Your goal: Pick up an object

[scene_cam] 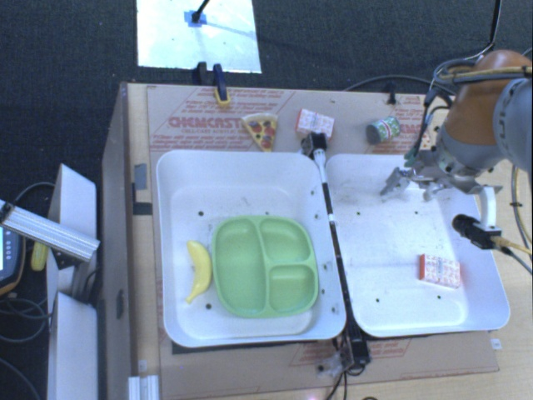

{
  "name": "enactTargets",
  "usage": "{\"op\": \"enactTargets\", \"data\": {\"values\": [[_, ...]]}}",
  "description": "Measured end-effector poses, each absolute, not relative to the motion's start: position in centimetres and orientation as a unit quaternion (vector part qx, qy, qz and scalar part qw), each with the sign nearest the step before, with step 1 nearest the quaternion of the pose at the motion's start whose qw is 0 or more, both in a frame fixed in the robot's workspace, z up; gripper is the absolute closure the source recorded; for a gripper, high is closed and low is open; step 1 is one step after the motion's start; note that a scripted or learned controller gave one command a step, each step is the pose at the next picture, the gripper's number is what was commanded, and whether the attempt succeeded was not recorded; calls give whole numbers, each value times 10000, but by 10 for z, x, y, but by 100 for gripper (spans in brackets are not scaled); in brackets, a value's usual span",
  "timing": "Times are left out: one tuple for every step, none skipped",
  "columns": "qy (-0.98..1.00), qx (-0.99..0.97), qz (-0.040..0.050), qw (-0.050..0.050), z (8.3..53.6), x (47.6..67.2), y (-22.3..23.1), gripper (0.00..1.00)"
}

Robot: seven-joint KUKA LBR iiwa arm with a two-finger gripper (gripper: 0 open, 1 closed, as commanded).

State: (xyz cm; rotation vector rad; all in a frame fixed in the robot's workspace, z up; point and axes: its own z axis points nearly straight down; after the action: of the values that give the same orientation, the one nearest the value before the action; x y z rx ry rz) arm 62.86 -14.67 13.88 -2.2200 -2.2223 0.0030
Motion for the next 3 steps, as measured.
{"op": "enactTargets", "data": {"values": [[-7068, -7075, 10, -1, 86, 530, -208, 0], [-7077, -7065, -9, -17, 97, 533, -207, 100], [-7078, -7064, -8, -15, 97, 532, -207, 0]]}}
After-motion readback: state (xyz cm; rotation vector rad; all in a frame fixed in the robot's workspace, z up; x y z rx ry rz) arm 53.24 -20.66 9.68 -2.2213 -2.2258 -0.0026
